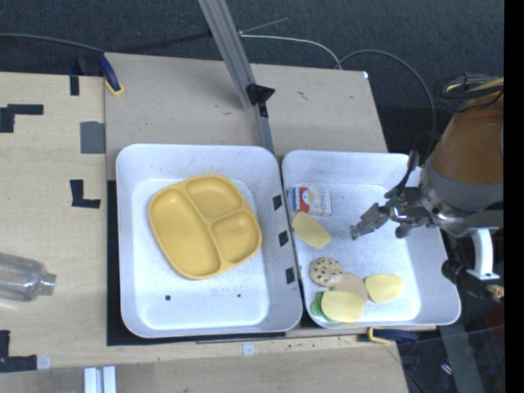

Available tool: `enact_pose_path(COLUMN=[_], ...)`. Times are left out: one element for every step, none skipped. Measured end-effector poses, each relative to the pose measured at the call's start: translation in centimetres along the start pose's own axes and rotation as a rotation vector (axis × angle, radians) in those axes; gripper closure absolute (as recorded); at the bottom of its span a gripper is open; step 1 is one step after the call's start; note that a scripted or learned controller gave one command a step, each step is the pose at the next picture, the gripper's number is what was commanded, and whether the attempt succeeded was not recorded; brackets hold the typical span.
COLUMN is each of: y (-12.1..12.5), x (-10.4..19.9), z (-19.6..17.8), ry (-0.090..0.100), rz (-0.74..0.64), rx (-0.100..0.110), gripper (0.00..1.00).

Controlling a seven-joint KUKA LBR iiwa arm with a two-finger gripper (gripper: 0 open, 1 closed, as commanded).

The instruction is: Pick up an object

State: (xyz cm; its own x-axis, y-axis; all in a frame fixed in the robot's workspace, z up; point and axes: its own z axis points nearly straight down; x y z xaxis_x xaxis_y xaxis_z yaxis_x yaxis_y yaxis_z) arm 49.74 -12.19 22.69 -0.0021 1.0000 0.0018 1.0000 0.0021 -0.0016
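Observation:
The right bin (426, 301) holds a small white carton (313, 200), a pale yellow piece (311, 231), a chocolate-chip cookie (326, 270), a beige piece (352, 284), a yellow piece (383, 286) and a yellow-green piece (341, 305) lying over something green (316, 308). My gripper (382, 226) hangs over the bin's bare middle right, to the right of the pale yellow piece and above the yellow piece. Its fingers stand open with nothing between them.
The left bin (131, 301) carries a yellow divided plate (205, 223). A metal rail (229, 35) slants down to the bins' shared back edge. A clear bottle (24, 278) lies on the bench at far left. Cables run behind the right bin.

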Motion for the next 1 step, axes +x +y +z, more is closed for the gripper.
enact_pose_path(y=[0.04], x=[0.12], z=[-0.96], ry=[0.002], rz=[-0.003], rx=[0.001], gripper=[1.0])
